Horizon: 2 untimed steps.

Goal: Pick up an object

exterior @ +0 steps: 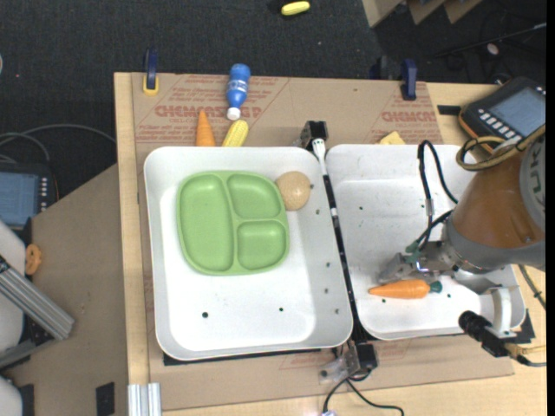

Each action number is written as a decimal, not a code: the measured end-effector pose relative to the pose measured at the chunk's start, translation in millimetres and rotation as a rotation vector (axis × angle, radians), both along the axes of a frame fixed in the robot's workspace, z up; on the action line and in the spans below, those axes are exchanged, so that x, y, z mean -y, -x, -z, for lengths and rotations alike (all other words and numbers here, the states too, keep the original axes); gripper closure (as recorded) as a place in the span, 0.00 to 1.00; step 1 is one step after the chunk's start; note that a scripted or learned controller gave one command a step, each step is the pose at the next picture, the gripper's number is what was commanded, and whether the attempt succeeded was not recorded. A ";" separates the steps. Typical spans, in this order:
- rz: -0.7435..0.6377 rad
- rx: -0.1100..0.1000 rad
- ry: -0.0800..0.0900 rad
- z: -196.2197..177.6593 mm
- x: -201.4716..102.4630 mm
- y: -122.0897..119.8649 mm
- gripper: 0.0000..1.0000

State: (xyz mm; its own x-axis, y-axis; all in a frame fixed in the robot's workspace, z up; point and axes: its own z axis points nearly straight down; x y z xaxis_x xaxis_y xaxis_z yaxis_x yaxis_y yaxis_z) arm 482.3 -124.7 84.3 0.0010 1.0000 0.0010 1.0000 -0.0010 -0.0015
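An orange toy carrot (399, 290) lies on its side near the front of the right bin (381, 189), pointing left. My gripper (416, 267) hangs right over the carrot's right end, touching or nearly touching it. The arm's orange band (499, 206) rises behind it on the right. The wrist hides the gripper's tips.
The left bin (251, 310) holds a green divided plate (232, 222) and a tan ball (295, 189) at its back right. Behind the bins on the bench lie a blue and white bottle (237, 89), a small carrot (204, 130) and a yellow piece (236, 133).
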 end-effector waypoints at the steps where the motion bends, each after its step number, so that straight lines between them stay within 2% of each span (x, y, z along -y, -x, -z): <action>1: 0.001 0.004 0.003 -11.1 1.0 -1.0 1.00; 2: 0.004 0.009 0.007 -89.0 59.0 -2.6 1.00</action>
State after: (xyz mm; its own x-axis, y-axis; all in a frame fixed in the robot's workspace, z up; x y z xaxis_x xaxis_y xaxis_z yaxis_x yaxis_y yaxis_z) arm 484.9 -183.7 173.3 0.0045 1.0000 -0.0059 1.0000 -0.0044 0.0076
